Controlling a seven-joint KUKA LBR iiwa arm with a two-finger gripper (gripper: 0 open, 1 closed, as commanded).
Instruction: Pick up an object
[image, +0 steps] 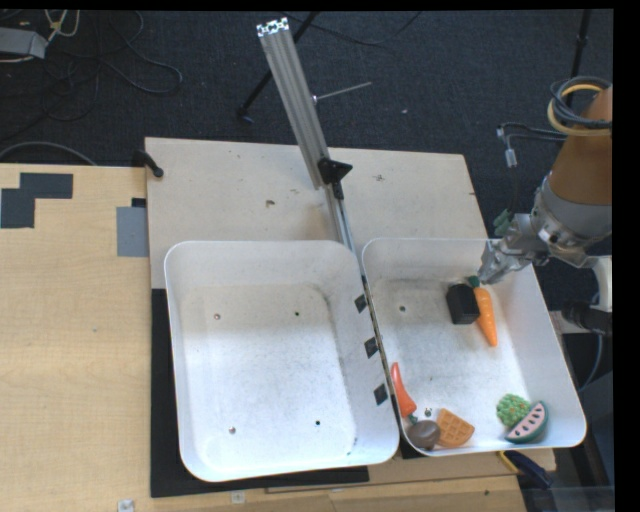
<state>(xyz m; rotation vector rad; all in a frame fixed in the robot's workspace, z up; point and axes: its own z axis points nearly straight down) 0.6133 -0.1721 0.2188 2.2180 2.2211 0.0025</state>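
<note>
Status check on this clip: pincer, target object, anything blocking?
Pincer low over right bin, finger state unclear. Carrot and black block just below it, nothing seen held. No obstruction visible.

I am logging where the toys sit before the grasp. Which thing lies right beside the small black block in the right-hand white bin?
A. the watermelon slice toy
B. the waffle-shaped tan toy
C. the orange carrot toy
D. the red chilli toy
C: the orange carrot toy lies against the right side of the small black block, while the other toys sit near the right-hand white bin's front edge.
</note>
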